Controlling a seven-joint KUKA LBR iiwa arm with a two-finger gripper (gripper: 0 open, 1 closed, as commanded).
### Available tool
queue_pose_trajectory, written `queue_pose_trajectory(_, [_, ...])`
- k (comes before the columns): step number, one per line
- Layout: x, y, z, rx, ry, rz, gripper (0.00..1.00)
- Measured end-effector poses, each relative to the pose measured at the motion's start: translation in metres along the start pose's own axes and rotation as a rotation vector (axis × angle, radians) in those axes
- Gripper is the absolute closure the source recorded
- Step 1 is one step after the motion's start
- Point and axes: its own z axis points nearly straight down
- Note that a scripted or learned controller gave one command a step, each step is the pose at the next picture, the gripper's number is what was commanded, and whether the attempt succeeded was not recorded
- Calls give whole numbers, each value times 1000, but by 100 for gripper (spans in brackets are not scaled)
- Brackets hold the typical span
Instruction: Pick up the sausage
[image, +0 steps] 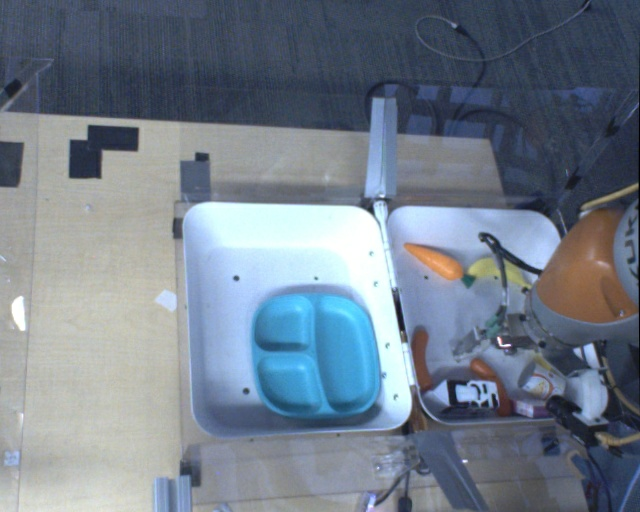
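The approach is under way: the gripper (487, 337) hovers low in the right bin (545, 228), its grip state impossible to tell, with the sausage (421, 359) lying unheld just to its left against the bin wall, so it must shift left and descend.

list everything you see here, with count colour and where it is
bins: 2, white, side by side on the bench
divided tray: 1, light blue, in the left bin, toward its near side
carrot: 1, orange, right bin, far left part
banana: 1, yellow, right bin, right of the carrot
sausage: 1, reddish brown, right bin, along its left wall
black and white item: 1, right bin, near edge, too unclear to name
arm: 1, grey with orange band, over the right bin
gripper: 1, right of the sausage, apart from it
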Motion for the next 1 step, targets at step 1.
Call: queue_pose_trajectory(1, [-1,0,0,-2,-1,-54,0])
